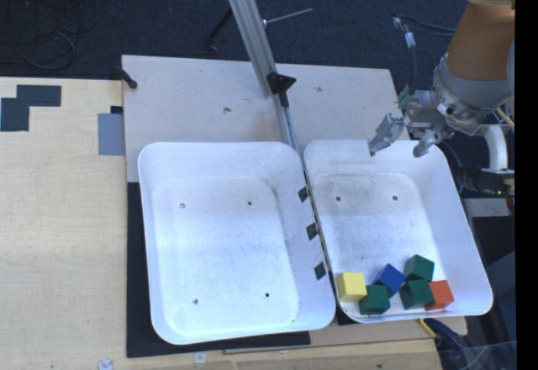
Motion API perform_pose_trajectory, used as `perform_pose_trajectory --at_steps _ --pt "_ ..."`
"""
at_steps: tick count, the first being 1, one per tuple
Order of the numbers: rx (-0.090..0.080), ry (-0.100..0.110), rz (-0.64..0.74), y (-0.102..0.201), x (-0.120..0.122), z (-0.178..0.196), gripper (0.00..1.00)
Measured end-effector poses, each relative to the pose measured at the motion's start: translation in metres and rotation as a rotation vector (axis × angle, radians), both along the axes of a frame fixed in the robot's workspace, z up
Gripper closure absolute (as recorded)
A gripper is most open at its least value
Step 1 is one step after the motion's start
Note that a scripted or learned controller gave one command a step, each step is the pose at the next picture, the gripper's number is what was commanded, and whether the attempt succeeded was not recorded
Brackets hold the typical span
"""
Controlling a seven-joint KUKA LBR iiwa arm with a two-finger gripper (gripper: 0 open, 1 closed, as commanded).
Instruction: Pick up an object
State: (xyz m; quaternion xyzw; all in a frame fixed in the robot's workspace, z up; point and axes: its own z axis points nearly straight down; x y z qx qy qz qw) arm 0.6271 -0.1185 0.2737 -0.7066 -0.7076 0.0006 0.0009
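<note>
You have nothing picked yet. The gripper [404, 140] hangs over the far rim of the right bin [471, 229], its two fingers spread apart with bare space between them, so it holds nothing. The arm [479, 40] comes in from the right and sits well back from the work.

Your candidates all lie at the near end of that same bin, bunched against the front wall: a yellow cube [351, 285], a blue cube [390, 277], three green cubes [375, 299] and an orange cube [438, 294]. They sit touching or just beside one another, well apart from the gripper. The left bin [160, 192] offers you no object that I can make out.

So the whole task is ahead of you, as I judge it: travel along the bin to the cluster, descend, close, lift. The yellow cube looks the easiest choice, since it sits at the cluster's left end with open floor on that side; the others are packed tight and the fingers may foul a neighbour
</note>
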Motion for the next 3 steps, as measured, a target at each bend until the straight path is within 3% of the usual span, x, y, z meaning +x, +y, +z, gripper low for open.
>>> perform_pose_trajectory --at_steps 1,2,3 --pt "0.002 0.009 -0.003 0.008 -0.058 -0.050 0.00" --pt "0.000 -0.004 0.000 0.030 -0.085 0.009 0.00" --pt "-0.001 -0.004 0.002 0.027 -0.026 0.015 0.00"
